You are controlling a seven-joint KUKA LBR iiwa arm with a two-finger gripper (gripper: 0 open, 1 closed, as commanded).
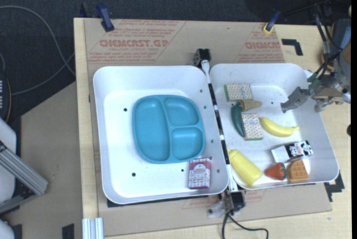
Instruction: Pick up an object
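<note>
Plastic in pale turquoise, moulded as a three-part tray (167,135), is being kept at the middle of the left white bin (111,92), with a small pink printed carton (199,173) lying just beside its lower right corner. Across the divide, the right white bin (318,137) is being used as the store of candidates: two patterned packets (239,91), a dark green pepper-shaped toy (237,119), a yellow banana (278,128), a yellow rounded block (244,167), a red piece (274,171), a waffle-patterned square (298,171) and a black-and-white carton (293,150). At the right rim the two-finger gripper (295,101) is being held above the bin, near the banana, probably for a descent. Whether its jaws are apart or together cannot be told. Nothing is seen being carried, so no object is judged as picked yet.
</note>
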